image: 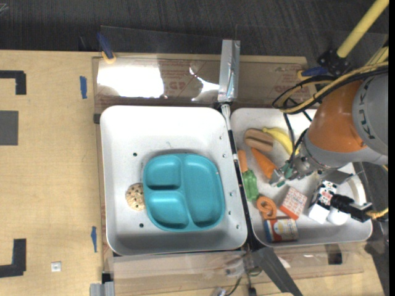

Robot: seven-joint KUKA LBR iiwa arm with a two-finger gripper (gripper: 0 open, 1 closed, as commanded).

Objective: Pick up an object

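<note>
Camera view: the pincer [282, 176] hangs low in the right bin [364, 230], just beside a carrot [264, 163], near a hot dog [259, 140] and banana [281, 139]; whether it grips anything I cannot tell.

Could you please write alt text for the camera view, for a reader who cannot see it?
A grey and orange robot arm lowers its hand into the right bin, among a banana, hot dog, carrot, can and small box. The left bin holds a teal divided plate with a cookie beside it.
</note>
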